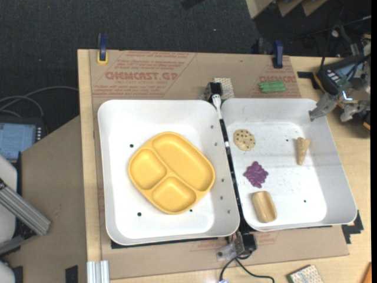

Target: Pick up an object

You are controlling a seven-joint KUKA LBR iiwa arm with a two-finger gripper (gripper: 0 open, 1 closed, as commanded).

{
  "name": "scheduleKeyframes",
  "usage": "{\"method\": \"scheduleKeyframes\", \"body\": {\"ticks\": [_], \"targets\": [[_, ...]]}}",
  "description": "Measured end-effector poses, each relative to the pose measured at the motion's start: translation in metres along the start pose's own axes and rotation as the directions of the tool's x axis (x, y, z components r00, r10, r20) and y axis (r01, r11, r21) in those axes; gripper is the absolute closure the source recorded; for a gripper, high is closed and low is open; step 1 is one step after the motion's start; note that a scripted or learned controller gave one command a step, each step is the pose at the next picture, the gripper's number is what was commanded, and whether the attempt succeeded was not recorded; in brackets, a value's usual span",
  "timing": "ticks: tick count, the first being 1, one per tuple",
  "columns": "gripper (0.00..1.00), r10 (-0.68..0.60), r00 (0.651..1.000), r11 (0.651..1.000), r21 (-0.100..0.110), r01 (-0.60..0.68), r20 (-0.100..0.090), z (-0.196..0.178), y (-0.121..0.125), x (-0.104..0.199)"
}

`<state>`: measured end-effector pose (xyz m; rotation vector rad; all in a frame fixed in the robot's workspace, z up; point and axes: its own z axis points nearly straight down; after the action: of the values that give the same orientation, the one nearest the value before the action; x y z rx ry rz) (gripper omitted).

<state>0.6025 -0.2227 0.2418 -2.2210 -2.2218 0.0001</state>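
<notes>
Two shallow white bins sit side by side on the counter (88,158), on a brown cardboard sheet (147,72) printed with red lettering and held by blue clamps (103,46) at the far edge. The left bin (118,217) holds a yellow divided plate (171,171) with three compartments, lying flat near the bin's centre and turned at an angle to the bin walls. The right bin (330,208) holds four small items, all apart from one another: a round speckled cookie (244,138) near the far left corner, a purple grape cluster (255,173) just nearer than the cookie, a tan bread roll (264,206) nearest the near wall, and a pale cone-shaped piece (302,150) toward the right side, its point aimed at the near edge. A green object (272,86) lies on the cardboard beyond the right bin. The tool (323,108) shows at the far right corner of the right bin, over its rim, well apart from all four items; it is small and partly blurred there, so cannot tell whether it is wide or narrow. Nothing visible in it.
</notes>
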Motion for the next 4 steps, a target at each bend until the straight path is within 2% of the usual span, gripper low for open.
{"method": "scheduleKeyframes", "body": {"ticks": [1, 2, 3, 4], "targets": [[0.0, -0.006, 1.0, 1.0, 0.009, 0.006, -0.02, 0.164, 0.049, 0.008], [0.0, -0.003, 1.0, 1.0, 0.0, 0.003, -0.009, 0.156, -0.005, 0.004], [1.0, -0.004, 1.0, 1.0, -0.004, 0.004, -0.002, 0.146, -0.003, 0.002], [0.0, -0.004, 1.0, 1.0, -0.001, 0.004, -0.006, 0.147, -0.003, 0.004]]}}
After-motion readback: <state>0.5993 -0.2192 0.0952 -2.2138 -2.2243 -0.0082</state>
